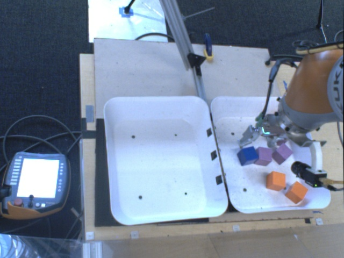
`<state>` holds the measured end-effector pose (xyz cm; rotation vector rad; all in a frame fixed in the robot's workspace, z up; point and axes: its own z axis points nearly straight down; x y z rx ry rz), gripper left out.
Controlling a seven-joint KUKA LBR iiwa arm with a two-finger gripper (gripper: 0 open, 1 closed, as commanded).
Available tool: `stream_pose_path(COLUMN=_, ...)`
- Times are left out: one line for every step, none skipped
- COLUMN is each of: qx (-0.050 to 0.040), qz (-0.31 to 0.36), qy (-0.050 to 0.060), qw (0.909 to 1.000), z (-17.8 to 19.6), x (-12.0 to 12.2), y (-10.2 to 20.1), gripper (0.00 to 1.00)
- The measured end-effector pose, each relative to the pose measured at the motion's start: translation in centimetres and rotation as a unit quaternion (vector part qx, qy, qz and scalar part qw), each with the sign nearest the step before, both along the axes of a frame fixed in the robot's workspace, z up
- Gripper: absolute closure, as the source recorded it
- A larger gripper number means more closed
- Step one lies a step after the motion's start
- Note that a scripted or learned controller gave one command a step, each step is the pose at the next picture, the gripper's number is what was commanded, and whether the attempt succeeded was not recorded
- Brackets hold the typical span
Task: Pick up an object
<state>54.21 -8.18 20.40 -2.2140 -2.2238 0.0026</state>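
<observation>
1. You see two bins, the left bin [161, 160] and the right bin [236, 117], in smooth white plastic with a slight sheen.
2. Your tabletop [145, 63] looks like pale, matt board with a faint speckle.
3. The blue cube [248, 156], the purple cubes [264, 156] and the orange cubes [276, 181] look matt and soft-edged, like foam.
4. The arm's orange band [314, 79] is smooth and faintly glossy.
5. The slanting pole [177, 26] looks like brushed metal.
6. The floor [43, 47] looks like dark, rough carpet.
</observation>
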Motion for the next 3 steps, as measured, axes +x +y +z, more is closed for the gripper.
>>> stream_pose_path(qx=-0.0002, qz=-0.001, qy=-0.002, qw=1.0, z=0.2, x=0.1, y=0.0, gripper=0.0)
stream_pose_path(qx=-0.0004, qz=-0.001, qy=0.0, qw=1.0, z=-4.1, x=0.5, y=-0.4, gripper=0.0)
stream_pose_path(qx=-0.0018, qz=-0.002, qy=-0.005, qw=1.0, z=-8.5, x=0.0, y=-1.1, gripper=0.0)
